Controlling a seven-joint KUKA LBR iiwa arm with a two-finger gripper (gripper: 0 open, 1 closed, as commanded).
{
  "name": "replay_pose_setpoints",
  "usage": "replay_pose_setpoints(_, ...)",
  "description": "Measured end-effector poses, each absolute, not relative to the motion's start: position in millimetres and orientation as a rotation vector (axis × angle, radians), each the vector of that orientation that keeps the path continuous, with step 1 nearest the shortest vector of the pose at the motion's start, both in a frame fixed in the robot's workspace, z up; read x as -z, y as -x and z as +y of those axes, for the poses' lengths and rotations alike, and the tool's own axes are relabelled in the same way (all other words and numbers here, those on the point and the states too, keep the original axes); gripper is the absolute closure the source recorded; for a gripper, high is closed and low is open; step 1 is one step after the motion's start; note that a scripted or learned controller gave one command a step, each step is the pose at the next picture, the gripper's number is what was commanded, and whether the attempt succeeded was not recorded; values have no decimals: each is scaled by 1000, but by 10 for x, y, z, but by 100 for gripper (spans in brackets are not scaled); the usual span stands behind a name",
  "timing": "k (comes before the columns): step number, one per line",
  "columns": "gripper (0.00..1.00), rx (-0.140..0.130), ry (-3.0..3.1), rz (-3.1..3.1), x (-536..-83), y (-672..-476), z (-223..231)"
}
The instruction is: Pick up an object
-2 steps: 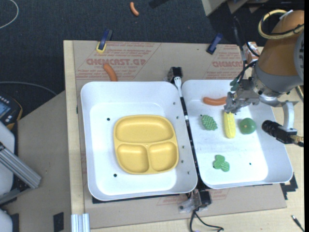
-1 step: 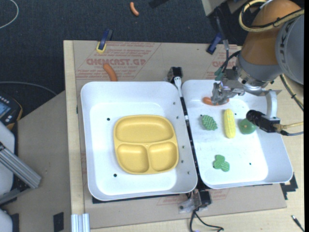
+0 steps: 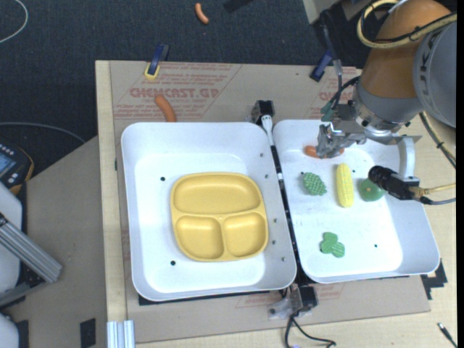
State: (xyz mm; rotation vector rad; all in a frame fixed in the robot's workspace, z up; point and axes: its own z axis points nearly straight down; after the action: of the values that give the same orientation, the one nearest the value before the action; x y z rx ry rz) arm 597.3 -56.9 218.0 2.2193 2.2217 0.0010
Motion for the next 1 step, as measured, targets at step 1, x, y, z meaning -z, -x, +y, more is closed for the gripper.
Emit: replay_pose_setpoints(1,100,-3,-2219,2218,-2332,-5936,-673)
